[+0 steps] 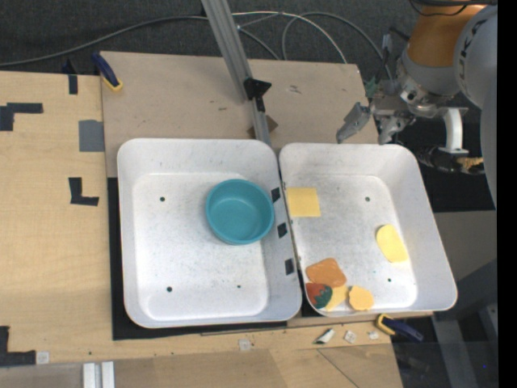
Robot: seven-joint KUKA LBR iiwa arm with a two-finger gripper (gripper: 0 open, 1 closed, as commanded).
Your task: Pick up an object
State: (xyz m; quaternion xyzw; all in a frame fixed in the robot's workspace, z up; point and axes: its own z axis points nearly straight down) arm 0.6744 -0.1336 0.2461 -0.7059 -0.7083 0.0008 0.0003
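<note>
A: What's in the left bin (pixel 141 217)?
B: A teal bowl (pixel 239 210). The right bin (pixel 420 217) holds yellow and orange pieces (pixel 304 202).
A: The end effector (pixel 373 124)?
B: Above the right bin's far rim, fingers spread, empty.

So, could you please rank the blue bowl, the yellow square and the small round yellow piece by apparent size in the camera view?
1. Blue bowl, clearly the largest.
2. Yellow square.
3. Small round yellow piece, the smallest.
</note>
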